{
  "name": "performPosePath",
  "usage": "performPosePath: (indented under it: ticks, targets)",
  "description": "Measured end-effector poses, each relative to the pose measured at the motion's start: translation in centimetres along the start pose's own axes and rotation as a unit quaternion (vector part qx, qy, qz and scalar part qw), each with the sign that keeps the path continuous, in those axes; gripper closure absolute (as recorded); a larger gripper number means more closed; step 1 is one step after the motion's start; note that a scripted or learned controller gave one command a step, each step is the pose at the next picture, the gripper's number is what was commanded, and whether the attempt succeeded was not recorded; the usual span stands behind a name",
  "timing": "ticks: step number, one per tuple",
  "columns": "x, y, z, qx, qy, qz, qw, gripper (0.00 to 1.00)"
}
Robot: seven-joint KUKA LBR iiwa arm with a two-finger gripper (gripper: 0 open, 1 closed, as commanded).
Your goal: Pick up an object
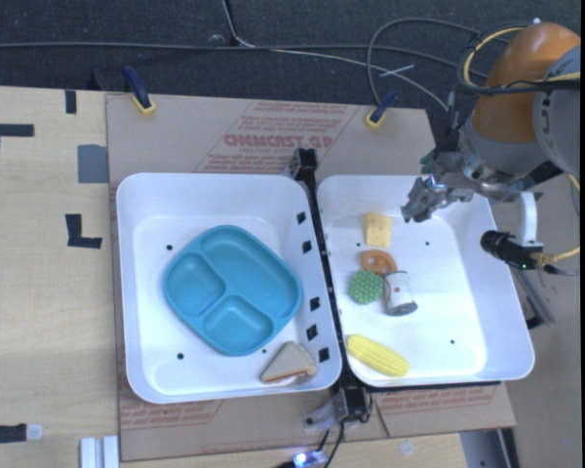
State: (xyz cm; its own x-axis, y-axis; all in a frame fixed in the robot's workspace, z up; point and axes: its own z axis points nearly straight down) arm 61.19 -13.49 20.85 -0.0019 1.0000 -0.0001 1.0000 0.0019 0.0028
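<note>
From my feed the bench [39, 291] is pale wood with black tape marks on its left part, and a brown cardboard sheet [273, 135] with red print lies under both bins, pinned at its far edge by two clamps with yellow tips and blue handles. Beyond that is dark carpet, crossed by thin cables.

The left bin [136, 213] is smooth white plastic, shallow with rounded corners. In it I see a glossy blue tray [232, 289] with three compartments, set at a slant, and a wedge of sandwich [289, 364] at the near right corner, just beside the tray.

The right bin [468, 320] holds the small pieces, clustered at its left side: a yellow cheese block [377, 230], a brown ring-shaped pretzel [377, 260] just below it, a knobbly green ball [366, 287] touching a small tin can [400, 293] lying tilted, and a bumpy yellow corn cob [376, 356] near the front wall, apart from the rest.

The gripper [424, 201] hangs over the bin's far right part, near the cheese but not touching it; I cannot tell how it is set, and I see nothing in it.
</note>
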Motion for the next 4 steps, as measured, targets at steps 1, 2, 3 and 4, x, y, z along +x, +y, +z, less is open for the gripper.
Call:
performPosePath:
  ticks: [1, 2, 3, 4]
  targets:
    - [0.7, 0.2, -6.2, -0.001, 0.0, 0.0, 1.0, 1.0]
    - [5.2, -1.5, -6.2, 0.002, 0.0, -0.001, 1.0, 1.0]
    - [10.5, -3.2, -4.5, 0.003, 0.0, -0.002, 1.0, 1.0]
    - [16.3, -4.3, -4.8, 0.002, 0.001, -0.003, 1.0, 1.0]
